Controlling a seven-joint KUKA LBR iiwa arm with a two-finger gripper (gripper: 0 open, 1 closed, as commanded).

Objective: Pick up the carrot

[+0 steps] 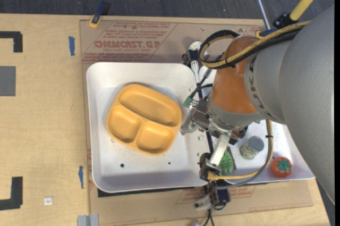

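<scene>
My gripper (204, 125) hangs under the orange-banded wrist (234, 86), over the left part of the right bin (297, 166). The arm covers most of it. A green leafy piece (228, 162) lies just right of and below the gripper, near the bin's front. I cannot tell whether it belongs to the carrot. A small orange-red toy with a green top (281, 165) sits at the bin's front right corner, well apart from the gripper. Nothing can be seen held.
A yellow divided plate (144, 118) lies in the left bin (101, 113). A small grey-topped can (251, 148) stands in the right bin between the green piece and the orange-red toy. The arm covers most of the right bin. Cables hang over the front edge.
</scene>
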